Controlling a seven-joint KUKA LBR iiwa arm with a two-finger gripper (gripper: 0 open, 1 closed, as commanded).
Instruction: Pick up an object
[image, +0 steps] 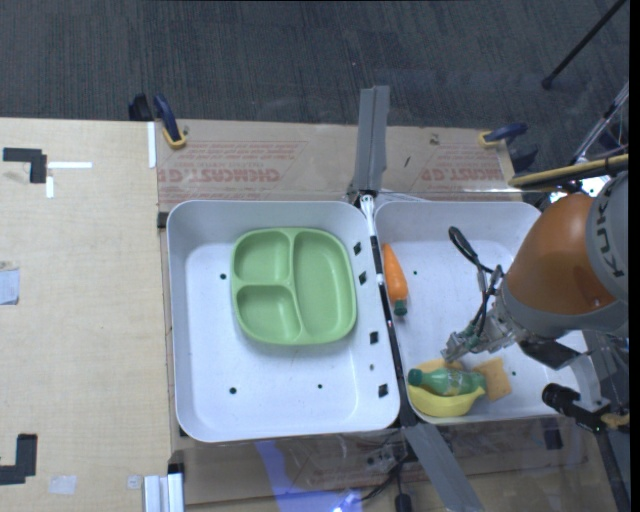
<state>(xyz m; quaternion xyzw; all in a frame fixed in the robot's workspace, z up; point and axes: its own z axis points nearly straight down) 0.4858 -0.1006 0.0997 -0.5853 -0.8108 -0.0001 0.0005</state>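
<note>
Two shallow white bins sit side by side on the wood-topped table (80, 330). Left white bin (190, 330) holds a pale green three-compartment plastic plate (294, 286), lying flat, roughly centred but nearer the far side. Right white bin (440, 222) holds the rest: an orange plastic carrot w/ green stem end (396, 282) lies just beside the divider btwn bins, long axis running far-to-near, green tip pointing toward the near edge, orange end pointing away. At the near edge of the right bin there's a cluster: a yellow banana-shaped curved toy (446, 401), long axis approx left-right along the bin wall, w/ a small green rounded toy (436, 380) on top of it, and a tan-orange blocky piece (495, 379) touching them on the right side. The grey arm w/ orange band (560, 262) reaches in from the right over the right bin; its pincer (464, 345) is low, just above and touching-close to the cluster, tilted down toward the left. Can't tell how the pincer stands or whether anything is btwn it, too small and blurred. A black cable (470, 250) loops over the bin floor by the wrist.
</note>
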